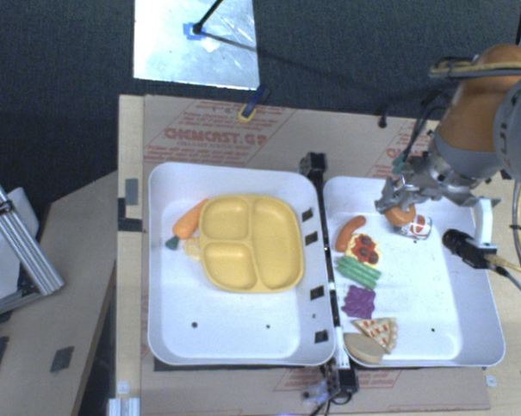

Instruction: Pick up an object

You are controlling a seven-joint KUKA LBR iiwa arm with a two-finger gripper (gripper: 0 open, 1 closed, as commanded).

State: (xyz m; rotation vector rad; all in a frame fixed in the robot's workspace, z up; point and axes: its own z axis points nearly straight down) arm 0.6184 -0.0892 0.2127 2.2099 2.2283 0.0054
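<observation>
Landmark: divided tray, in left bin. Carrot touches tray's left edge. Right of tray, in right bin (top to bottom): sausage, pizza slice, beans, grapes, sandwich wedge, bread.

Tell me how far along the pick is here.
Done: the pincer is down in the right bin, at an orange item. In hand: nothing visibly gripped. Left: grip and lift it; the sausage and pizza slice lie untouched.
</observation>
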